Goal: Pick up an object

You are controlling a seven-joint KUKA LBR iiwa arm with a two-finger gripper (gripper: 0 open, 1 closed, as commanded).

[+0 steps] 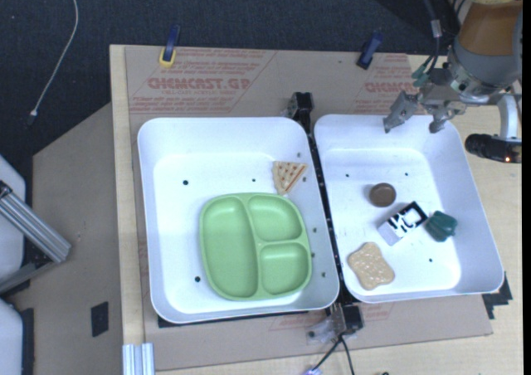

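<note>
Two white bins on the bench, with the claw above the right bin's far rim.

The claw point(417, 114) hangs with its fingers spread over the far edge of the right bin point(473, 199), holding nothing. Inside that bin, a brown round cookie point(382, 194) lies nearest the claw; beyond it come a black-and-white block point(403, 222), a teal piece point(440, 225) just beside the block, and a toast slice point(370, 265) farthest off. The left bin point(166, 199) holds a green divided plate point(254, 244) and a waffle wedge point(287, 174).
</note>
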